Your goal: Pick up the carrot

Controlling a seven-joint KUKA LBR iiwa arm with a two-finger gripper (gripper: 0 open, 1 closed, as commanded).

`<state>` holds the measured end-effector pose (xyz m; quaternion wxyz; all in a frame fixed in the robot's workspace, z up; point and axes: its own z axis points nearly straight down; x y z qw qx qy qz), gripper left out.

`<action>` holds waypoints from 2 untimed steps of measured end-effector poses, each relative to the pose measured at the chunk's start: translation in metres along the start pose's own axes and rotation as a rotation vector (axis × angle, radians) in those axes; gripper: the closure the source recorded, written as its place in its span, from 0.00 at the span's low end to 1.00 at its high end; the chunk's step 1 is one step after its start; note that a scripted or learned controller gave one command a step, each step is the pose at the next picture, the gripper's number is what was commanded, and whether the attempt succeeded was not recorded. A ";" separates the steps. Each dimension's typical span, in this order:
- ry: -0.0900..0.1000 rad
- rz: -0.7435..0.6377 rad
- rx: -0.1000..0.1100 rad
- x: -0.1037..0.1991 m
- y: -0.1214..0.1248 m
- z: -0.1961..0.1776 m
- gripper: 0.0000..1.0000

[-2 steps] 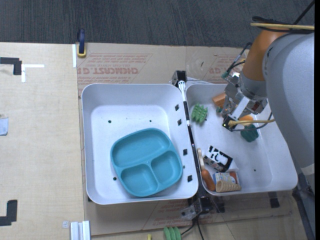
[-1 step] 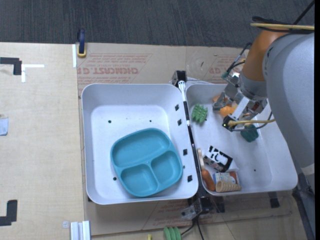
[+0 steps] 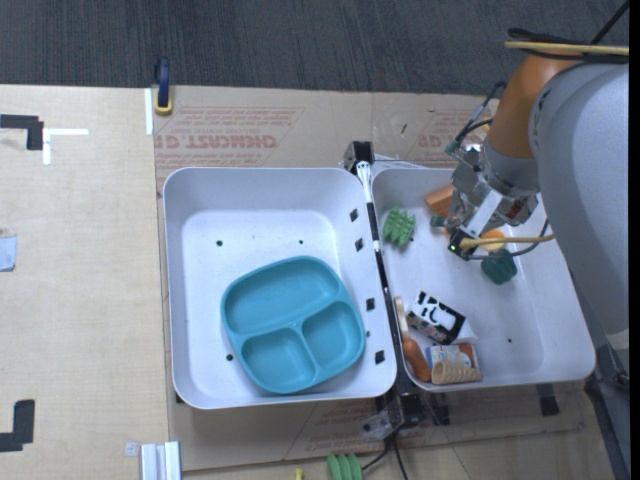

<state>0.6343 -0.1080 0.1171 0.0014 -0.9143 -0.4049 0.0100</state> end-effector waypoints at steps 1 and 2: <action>0.000 0.000 0.001 0.000 0.000 0.000 0.00; -0.003 -0.006 0.002 0.000 0.000 -0.009 1.00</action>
